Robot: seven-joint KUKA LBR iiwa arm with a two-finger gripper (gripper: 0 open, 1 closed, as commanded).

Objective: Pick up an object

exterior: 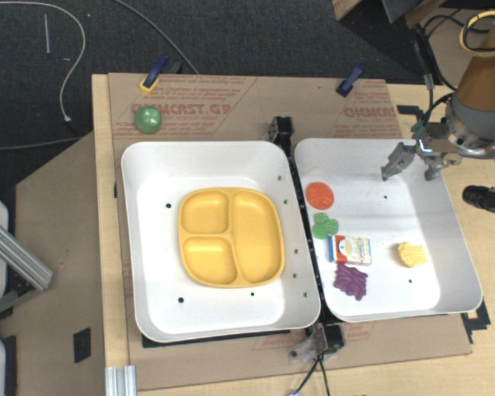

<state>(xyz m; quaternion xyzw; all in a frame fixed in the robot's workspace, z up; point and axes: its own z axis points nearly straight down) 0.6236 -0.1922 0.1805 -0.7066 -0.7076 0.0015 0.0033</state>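
1. In the camera view, the table holds two white bins side by side. The left bin has a yellow plate with three parts in its middle.
2. The right bin holds five small things. An orange round piece lies near the bin's left wall. A green leafy piece lies just below it.
3. A small red, white and blue packet sits near the middle. A purple bunch of grapes lies right under the packet. A yellow chunk lies alone, to the right of the packet.
4. The end effector hangs over the upper right part of the right bin. Its two fingers are spread apart, and nothing is between them. It is well apart from all the small things.
5. A green ball rests on the table in the upper left, outside the bins. Blue clips sit on the table's far edge.
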